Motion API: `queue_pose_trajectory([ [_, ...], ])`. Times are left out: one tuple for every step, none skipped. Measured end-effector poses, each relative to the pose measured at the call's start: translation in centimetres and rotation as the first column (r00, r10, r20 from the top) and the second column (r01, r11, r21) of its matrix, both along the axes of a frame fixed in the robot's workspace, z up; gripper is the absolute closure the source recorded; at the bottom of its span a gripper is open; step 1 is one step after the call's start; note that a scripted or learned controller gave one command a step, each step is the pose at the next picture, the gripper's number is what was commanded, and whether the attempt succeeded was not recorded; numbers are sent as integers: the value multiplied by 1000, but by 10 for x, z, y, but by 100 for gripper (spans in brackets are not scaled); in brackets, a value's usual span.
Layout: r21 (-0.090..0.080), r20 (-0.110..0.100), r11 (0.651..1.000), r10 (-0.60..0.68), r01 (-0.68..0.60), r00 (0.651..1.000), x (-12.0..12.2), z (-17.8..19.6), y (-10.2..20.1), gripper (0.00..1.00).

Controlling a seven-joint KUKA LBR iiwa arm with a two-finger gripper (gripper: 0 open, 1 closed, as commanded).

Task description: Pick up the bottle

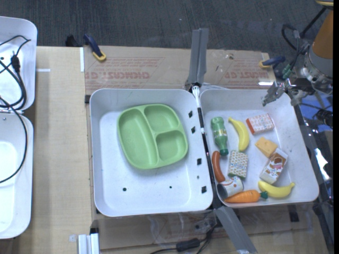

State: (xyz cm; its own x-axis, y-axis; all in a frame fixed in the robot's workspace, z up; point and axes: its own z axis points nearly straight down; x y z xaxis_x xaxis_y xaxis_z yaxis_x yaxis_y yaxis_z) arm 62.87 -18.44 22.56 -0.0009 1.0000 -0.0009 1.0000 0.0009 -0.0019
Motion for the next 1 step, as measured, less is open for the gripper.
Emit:
queue_pose_trajectory([
  [0, 0, 1000, 0, 0, 1000, 0, 0, 0, 0],
])
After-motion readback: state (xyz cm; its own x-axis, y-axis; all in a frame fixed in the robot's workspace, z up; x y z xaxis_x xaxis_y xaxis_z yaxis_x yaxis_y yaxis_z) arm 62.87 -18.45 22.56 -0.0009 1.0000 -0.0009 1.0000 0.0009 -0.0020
